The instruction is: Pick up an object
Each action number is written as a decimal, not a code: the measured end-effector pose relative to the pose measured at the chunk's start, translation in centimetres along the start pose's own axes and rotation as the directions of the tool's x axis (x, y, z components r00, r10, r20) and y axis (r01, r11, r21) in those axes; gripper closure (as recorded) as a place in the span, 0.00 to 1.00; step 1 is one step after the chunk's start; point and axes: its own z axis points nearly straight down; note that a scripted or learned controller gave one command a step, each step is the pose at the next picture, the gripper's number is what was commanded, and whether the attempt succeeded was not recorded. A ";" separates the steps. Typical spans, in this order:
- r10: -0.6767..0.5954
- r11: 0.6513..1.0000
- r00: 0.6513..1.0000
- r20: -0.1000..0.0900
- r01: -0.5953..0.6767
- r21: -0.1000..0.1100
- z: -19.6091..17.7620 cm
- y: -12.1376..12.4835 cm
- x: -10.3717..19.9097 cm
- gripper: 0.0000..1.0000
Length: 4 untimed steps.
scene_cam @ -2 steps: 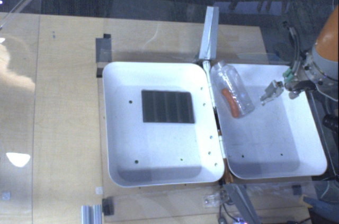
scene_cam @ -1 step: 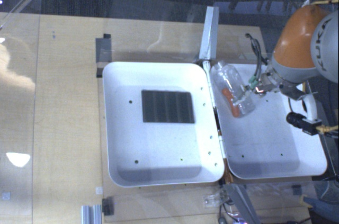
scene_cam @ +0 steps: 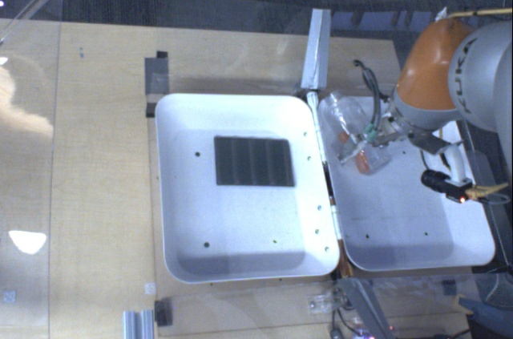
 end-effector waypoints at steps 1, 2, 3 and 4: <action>-0.044 0.999 0.999 0.005 0.044 -0.006 0.4 0.0 -0.3 0.00; 0.063 0.998 0.998 -0.005 -0.063 0.007 -7.6 0.3 2.2 0.00; 0.087 0.996 0.996 -0.005 -0.087 0.008 0.3 -1.4 1.5 0.00; 0.088 0.996 0.996 -0.002 -0.088 -0.001 1.9 -2.3 1.9 0.00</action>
